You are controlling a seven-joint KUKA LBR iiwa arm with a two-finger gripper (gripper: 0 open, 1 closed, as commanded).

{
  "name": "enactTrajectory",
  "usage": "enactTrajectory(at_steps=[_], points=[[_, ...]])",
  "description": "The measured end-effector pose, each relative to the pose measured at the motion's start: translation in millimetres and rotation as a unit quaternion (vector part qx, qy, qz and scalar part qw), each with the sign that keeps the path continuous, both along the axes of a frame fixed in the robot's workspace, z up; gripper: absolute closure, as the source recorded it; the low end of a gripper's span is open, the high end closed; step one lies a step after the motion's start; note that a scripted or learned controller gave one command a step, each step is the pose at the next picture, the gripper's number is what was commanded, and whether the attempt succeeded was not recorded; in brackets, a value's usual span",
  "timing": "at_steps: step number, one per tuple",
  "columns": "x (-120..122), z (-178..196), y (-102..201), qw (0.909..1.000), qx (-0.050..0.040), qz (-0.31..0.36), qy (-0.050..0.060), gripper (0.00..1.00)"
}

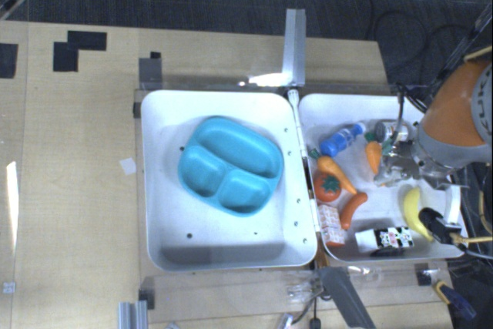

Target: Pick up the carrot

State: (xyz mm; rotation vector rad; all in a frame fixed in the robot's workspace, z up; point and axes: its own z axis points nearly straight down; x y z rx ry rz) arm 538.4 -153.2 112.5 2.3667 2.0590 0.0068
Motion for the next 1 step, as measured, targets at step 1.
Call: enactTrajectory(at_steps=[1], points=[[22.5, 108.9, 59.6, 0.9768, -0.0014, 0.214, 0.0, 1.0]])
